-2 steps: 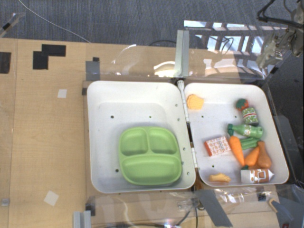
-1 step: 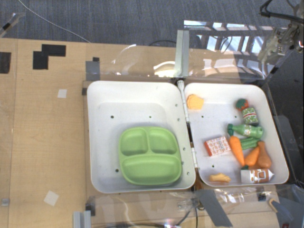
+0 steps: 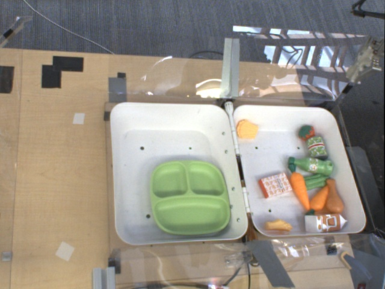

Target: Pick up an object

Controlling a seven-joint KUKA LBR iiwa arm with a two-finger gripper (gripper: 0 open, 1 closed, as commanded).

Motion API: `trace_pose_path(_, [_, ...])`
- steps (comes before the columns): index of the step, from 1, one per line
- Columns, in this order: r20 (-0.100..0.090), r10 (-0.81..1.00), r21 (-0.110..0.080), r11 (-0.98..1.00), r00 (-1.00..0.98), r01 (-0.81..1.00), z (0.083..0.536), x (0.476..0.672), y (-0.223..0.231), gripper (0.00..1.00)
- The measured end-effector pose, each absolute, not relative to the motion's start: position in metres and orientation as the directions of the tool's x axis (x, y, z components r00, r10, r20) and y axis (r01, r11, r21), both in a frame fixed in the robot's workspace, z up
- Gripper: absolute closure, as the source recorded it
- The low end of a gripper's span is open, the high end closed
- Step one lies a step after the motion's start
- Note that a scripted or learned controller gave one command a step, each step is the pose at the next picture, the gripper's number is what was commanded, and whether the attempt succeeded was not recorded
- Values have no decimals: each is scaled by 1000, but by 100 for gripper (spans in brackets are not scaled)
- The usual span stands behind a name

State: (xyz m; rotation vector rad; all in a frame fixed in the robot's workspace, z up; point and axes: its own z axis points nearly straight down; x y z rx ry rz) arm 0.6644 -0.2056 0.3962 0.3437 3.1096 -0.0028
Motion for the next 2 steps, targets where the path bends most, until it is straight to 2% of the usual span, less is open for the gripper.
trace_pose_path(1, [-9, 181, 0, 983, -983, 181, 361, 660, -204, 100])
trace_pose_path(2, [-11, 185, 1, 983, -983, 185, 357, 657, -186, 100])
